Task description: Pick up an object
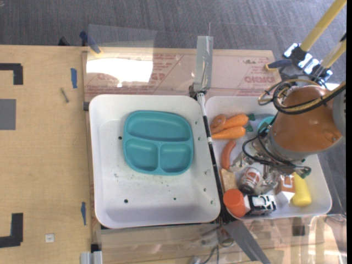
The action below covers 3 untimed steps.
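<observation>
Arm [306, 120] comes in from the right side of the view. Its orange band sits bulky over the right bin [323, 201], and the wrist points down and left into the clutter. Black cables loop around the wrist. Claw [268, 172] is low among the objects in the middle of that bin. The wrist hides its tip, so cannot tell whether it is spread, pressed together or pinching anything. Nothing visibly held.

Objects relative to claw:
- Small can [252, 178] is just left of the claw, close to touching. It lies tilted, with its long axis roughly diagonal.
- Toy car [263, 203] is just below the claw, long axis left-right.
- Orange cup [236, 203] is below-left of the claw, beside the car, at the bin's near edge.
- Yellow bottle [301, 191] is to the right and slightly below, long axis near vertical in the view, narrow end up.
- Sausage [227, 154] is to the left and a bit above. It is slightly curved, with its long axis near vertical in the view.
- Two carrots [230, 126] are up-left of the claw, stacked side by side. Their long axes run left-right, right ends a touch higher.
- A teal item [266, 124] is above the claw, partly hidden by the arm.

Left bin [104, 164] is well left of the claw and holds a teal divided plate [158, 142] lying flat.
</observation>
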Motion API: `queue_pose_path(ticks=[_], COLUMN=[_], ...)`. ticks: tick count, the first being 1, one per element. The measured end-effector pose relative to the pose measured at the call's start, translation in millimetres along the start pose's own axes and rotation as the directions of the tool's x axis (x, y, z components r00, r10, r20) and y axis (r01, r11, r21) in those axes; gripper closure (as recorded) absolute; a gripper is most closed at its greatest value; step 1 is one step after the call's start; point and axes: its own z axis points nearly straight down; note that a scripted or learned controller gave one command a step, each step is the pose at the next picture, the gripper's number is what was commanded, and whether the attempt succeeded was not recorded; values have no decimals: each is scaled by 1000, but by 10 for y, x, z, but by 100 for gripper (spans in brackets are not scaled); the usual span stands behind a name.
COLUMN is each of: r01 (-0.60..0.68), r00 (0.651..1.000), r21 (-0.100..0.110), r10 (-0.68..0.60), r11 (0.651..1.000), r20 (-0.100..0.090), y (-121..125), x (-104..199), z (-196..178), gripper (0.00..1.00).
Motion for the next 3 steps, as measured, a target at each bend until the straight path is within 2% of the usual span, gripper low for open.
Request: queue_pose_path(ticks=[1,2,3], r01=[94,-58,-184], r00=[995,998,983], r21=[19,-9,15], r10=[-95,58,183], r11=[995,998,983], r20=[22,-12,20], y=[86,-299,7], x=[147,-55,195], z=[-49,-305,-47], gripper=[0,0,0])
